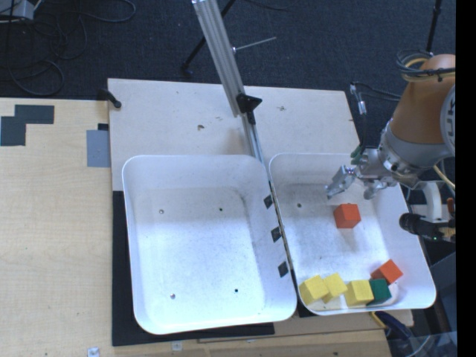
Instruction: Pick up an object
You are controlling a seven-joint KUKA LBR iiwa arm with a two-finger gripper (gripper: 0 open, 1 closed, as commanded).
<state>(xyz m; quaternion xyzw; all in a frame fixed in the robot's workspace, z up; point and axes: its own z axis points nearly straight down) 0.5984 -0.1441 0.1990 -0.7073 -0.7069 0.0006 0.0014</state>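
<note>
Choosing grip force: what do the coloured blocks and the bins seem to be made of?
The orange block and yellow blocks look like matte painted wood or foam: flat colour, no glare; can't tell which. The right bin looks like glossy moulded plastic, with rounded rim.

No legible text or labels anywhere.

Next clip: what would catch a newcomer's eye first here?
Probably the lone orange block in the middle of the right bin, with the gripper just above it. Next, the cluster along that bin's near edge: yellow blocks, a green block and a second orange block. The left bin sits alongside.
</note>
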